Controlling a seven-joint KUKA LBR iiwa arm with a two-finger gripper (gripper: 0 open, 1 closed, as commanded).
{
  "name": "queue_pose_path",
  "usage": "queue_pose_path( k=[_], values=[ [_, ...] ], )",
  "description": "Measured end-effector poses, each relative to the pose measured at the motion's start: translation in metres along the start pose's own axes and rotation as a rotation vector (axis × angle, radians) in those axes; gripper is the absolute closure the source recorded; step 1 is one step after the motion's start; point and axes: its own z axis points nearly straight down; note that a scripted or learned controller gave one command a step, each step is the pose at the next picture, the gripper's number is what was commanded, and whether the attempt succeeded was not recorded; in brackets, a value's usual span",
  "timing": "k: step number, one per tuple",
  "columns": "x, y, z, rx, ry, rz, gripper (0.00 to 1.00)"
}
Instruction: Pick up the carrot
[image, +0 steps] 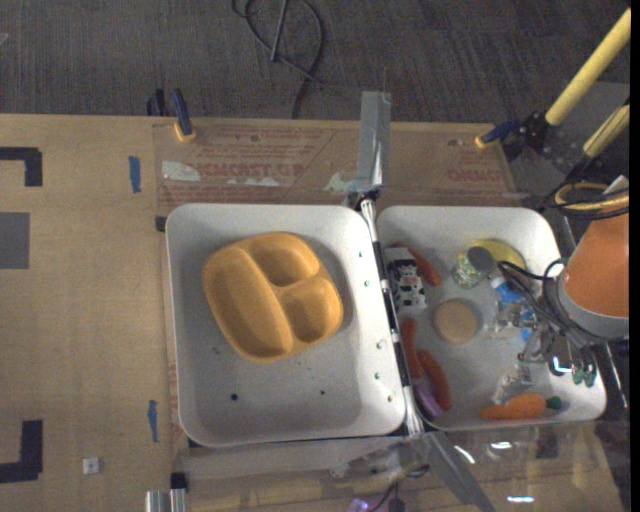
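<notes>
The carrot (515, 407) is orange with a small green top at its right end. It lies flat along the near wall of the right bin (450, 218), close to the near right corner. My gripper (548, 352) hangs over the right side of that bin, a little beyond the carrot and slightly to its right, with nothing seen in it. Cables and the grey wrist with its orange band (603, 270) cover much of the gripper.
The right bin also holds a round tan disc (457, 321), red sausages (433, 378), a black-and-white toy (405, 285), a yellow item (497, 253) and small blue and clear pieces (512, 300). A yellow divided plate (272, 295) lies in the left bin (190, 330).
</notes>
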Motion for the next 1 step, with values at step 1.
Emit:
queue_pose_path(
  k=[1],
  values=[
    [-0.0116, -0.061, 0.0164, 0.0, -0.011, 0.02, 0.0]
  ],
)
